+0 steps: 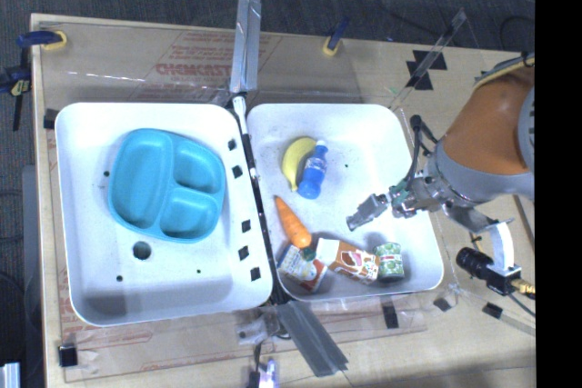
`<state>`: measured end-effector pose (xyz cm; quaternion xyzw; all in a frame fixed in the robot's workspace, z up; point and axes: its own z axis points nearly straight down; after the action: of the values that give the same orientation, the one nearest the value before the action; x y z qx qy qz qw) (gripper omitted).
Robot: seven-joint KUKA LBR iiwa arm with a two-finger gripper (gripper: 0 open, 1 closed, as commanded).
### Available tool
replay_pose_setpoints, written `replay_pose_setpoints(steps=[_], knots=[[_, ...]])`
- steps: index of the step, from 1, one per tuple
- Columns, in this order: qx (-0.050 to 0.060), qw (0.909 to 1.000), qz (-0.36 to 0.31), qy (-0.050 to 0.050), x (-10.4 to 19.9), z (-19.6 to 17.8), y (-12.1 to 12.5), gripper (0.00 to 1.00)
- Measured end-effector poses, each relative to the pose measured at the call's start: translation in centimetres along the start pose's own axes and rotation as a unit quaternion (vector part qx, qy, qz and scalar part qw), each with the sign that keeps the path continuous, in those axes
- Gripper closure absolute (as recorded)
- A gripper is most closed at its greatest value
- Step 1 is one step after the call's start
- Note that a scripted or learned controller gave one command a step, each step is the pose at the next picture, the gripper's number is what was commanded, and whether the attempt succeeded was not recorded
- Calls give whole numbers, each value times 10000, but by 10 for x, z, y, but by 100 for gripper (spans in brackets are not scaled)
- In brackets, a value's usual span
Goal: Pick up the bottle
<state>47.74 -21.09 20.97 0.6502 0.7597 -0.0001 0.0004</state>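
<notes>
One gripper (364, 214) over the right bin (382, 118), finger spread impossible to tell, nothing visibly held, bottle (312, 172) well apart beside banana (296, 159).

Two bins (82, 127), one blue plate (168, 184), bottle (312, 172), banana (296, 160), carrot (293, 222), two cartons (350, 261).

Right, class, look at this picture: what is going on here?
A robot arm reaches in from the right over the right-hand bin. Its gripper hangs above the bin floor, apart from the blue bottle, which lies beside a banana. A carrot and cartons lie nearby. A blue plate sits in the left bin.
</notes>
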Motion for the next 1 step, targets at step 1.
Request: replay_pose_setpoints(steps=[1], knots=[[12, 9997, -244, 5, -4, 119, 39, 0]])
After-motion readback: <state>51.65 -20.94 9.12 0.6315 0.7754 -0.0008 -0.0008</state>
